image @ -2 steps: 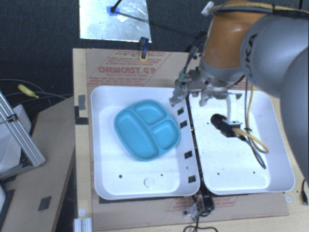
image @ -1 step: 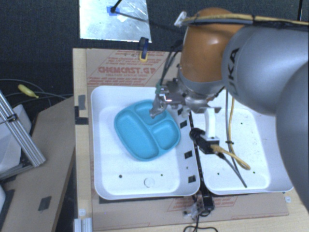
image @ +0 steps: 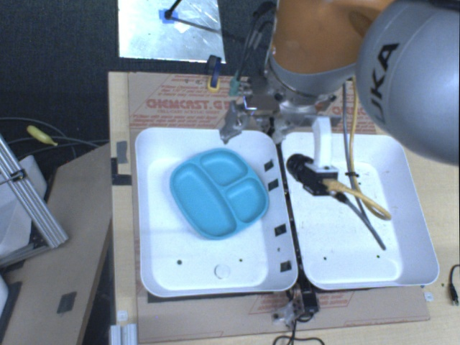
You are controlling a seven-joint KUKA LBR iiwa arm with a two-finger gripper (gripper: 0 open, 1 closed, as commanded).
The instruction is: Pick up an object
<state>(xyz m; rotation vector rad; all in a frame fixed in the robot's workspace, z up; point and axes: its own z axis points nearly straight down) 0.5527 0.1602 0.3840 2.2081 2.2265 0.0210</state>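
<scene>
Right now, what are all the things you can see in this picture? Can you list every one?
plate: one, blue, with three sections, lying in the left bin.
bins: two, white, side by side on the bench, the left bin and the right bin.
cardboard sheet: one, brown with red print, under both bins.
shiny sheet: one, silver, on the dark surface beyond the bench.
metal frame: one, silver, at the left edge.
arm: one, grey with an orange band, reaching in from the right.
gripper: one, dark metal, over the far edge of the bins, near where they meet.
</scene>
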